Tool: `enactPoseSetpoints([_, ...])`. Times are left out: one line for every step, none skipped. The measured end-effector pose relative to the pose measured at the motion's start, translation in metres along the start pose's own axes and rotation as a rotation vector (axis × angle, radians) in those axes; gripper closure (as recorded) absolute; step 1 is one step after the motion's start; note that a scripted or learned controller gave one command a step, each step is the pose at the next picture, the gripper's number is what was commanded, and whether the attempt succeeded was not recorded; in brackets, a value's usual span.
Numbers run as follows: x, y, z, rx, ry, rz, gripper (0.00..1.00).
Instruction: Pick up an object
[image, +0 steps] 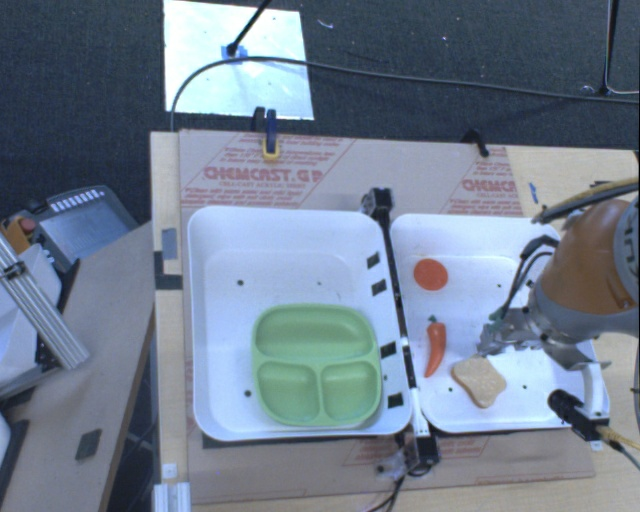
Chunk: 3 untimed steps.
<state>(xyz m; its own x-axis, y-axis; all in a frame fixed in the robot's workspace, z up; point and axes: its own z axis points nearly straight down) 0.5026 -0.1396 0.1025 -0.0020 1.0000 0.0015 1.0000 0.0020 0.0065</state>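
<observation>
The bread slice (479, 381), tan and roughly square, lies at the lower right of the frame in the right bin (470, 232), beside a red chilli (436, 346); my gripper (493, 337) hovers just above it; its state I cannot tell.

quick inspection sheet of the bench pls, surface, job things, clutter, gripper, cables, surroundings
surface: two white bins side by side, left bin, right bin, on cardboard sheets
job's things: in the right bin, an orange disc near the back, a red pepper by the divider, a bread slice near the front; all apart from each other
clutter: green three-part tray in the left bin
gripper: gripper low over the right bin, just behind the bread slice; nothing seen between its fingers
cables: black cable across the dark floor behind the bench
surroundings: grey tablet on a side table at left; foil sheet on the floor
</observation>
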Motion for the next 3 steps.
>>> enactPoseSetpoints([-0.002, 0.010, -0.047, 0.001, -0.003, -0.002, 1.00])
enactPoseSetpoints([0.000, 0.012, -0.111, -0.001, -0.003, -0.002, 1.00])
enactPoseSetpoints([0.000, 0.013, -0.111, 0.004, -0.002, -0.002, 1.00])
